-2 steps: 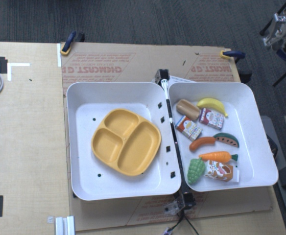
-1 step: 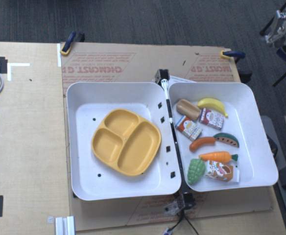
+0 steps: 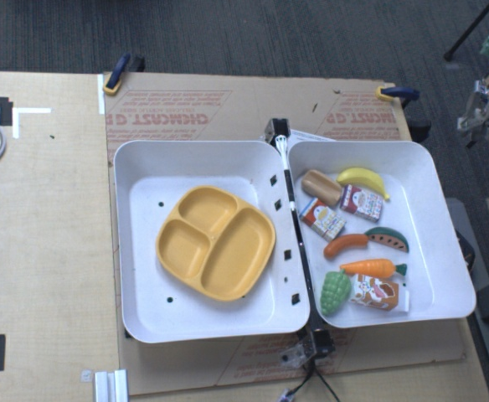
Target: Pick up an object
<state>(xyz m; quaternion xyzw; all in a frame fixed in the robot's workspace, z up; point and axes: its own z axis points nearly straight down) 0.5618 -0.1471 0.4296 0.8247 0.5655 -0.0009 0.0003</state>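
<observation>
Toys point(image 3: 357, 237) clustered in right bin point(image 3: 445, 249); yellow divided plate point(image 3: 216, 241) in left bin point(image 3: 136, 249). Gripper point(image 3: 479, 111), perhaps, far right; jaws' state unclear.

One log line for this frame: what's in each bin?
left bin: yellow tray | right bin: toy food, banana, carrot | nothing lifted

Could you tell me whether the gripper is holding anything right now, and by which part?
Nothing is held: every toy lies loose in the right bin.

Wooden bench point(image 3: 43, 249) under a cardboard sheet point(image 3: 228, 107) bearing two white bins point(image 3: 136, 308) side by side.
</observation>
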